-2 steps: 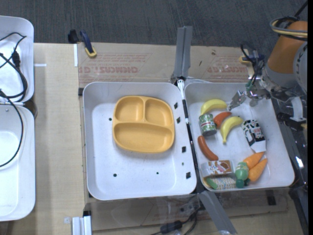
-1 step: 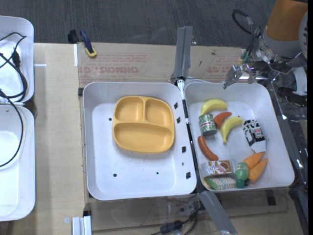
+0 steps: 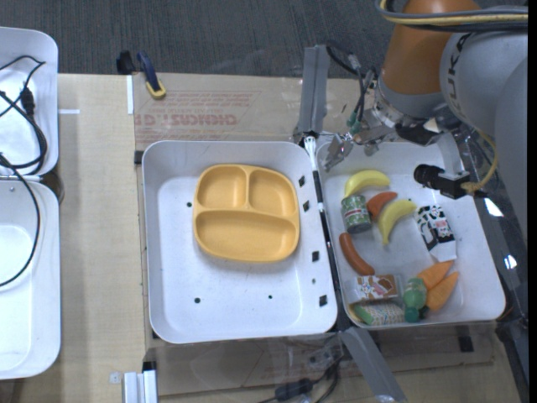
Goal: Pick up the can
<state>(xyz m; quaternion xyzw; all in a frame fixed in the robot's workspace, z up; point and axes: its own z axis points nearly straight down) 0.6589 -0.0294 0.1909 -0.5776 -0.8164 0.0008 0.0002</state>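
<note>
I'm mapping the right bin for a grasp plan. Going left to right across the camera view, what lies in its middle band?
Sausage → can → lower banana → black-and-white carton.

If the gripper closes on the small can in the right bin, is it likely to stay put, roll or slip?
The can looks like a short rigid cylinder, so it should hold its shape under a squeeze. Its curved, glossy-looking side may slip or roll if caught off-centre. A banana above it and a red piece beside it sit very close, so a nudge would probably shift them too.
</note>
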